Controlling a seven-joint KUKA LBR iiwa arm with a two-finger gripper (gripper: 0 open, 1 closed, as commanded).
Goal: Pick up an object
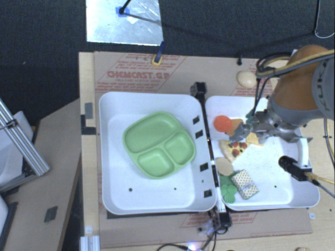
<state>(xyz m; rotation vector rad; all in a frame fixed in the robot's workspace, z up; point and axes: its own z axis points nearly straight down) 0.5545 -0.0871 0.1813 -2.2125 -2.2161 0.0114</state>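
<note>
Fingers [239, 134] hover just above the pizza slice [234, 148].

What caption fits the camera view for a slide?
KUKA arm's gripper poised over toy foods in the right bin, just above a pizza slice; green divided plate sits in the left bin.

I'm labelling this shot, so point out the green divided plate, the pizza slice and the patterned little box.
green divided plate [158, 144]: camera view, middle ridge.
pizza slice [234, 149]: camera view, topped centre.
patterned little box [244, 184]: camera view, top face.
</note>
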